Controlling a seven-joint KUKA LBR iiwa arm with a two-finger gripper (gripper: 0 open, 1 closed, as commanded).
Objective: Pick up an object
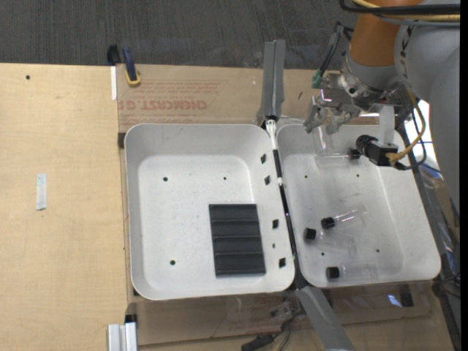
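Across the middle of the frame we see the bench [58,269] bearing two white bins side by side. At the upper right the arm [409,20] enters, grey with its orange band, cut off by the top and right edges so that we cannot follow it further back. It bends down over the far end of the right bin [409,262], its wrist tilted toward the frame's left.

The left bin [146,269] holds a black ribbed block [237,239] lying flat in its lower right part.

The gripper [327,123] hangs at the upper left corner of the right bin; cables and metal parts crowd it, and we cannot tell how far apart it stands or whether anything is in it. Just below it lies something clear [333,154], hard to make out against the white floor.

Lower in that bin we see a clear tube with a black cap [340,220], a small black piece [310,234] beside it, and another black-capped clear item [333,273] near the bottom wall.
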